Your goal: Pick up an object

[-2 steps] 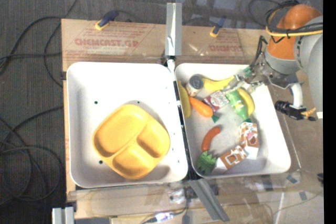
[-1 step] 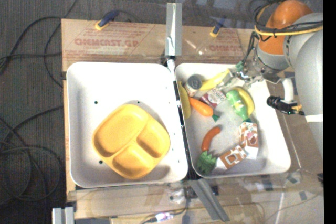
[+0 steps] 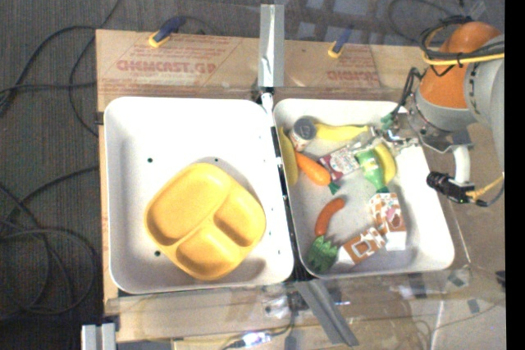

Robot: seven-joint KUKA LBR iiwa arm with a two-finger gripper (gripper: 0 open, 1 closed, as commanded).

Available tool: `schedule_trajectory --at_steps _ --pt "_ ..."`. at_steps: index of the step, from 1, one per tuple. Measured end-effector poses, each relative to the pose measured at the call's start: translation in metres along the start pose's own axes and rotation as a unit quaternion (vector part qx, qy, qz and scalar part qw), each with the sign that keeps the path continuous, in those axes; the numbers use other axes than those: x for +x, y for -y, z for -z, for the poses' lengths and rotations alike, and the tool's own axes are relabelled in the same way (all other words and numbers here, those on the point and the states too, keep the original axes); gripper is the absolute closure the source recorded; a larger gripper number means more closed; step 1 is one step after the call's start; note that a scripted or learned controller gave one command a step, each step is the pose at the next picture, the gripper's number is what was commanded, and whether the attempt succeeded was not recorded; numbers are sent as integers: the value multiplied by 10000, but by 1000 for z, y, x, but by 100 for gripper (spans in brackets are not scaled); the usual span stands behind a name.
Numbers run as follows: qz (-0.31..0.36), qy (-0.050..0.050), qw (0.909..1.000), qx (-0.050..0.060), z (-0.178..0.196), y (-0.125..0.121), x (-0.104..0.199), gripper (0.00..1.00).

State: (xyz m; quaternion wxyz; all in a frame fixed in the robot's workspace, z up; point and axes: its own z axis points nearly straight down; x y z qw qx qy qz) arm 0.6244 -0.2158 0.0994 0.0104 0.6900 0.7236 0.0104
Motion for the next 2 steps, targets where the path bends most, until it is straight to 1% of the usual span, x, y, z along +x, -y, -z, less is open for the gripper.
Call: schedule_trajectory --at_steps 1,2 --pt "1012 -5 9948 143 32 15 -7 0" --pt "1211 -21 9925 143 10 -13 -6 0"
